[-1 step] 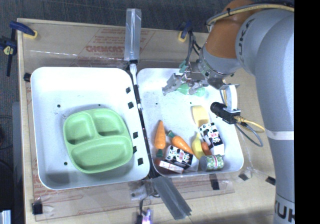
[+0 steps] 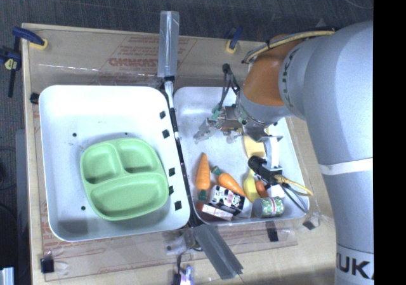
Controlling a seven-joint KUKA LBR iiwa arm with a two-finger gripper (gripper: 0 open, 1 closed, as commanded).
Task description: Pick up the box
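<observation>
We are hovering the tool (image 2: 213,125) in the right bin's (image 2: 190,105) upper part, unable to tell whether it's open; the box (image 2: 222,202) is lying lower in frame, probably lengthwise left-to-right.

Arm base (image 2: 354,258): "UKA". Bench sheet (image 2: 95,55): red "CHEMCAST", rest illegible.

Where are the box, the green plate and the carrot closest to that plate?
box (image 2: 223,200): camera view, its printed top face.
green plate (image 2: 130,195): camera view, its large compartment.
carrot (image 2: 202,174): camera view, middle of its orange body.
</observation>
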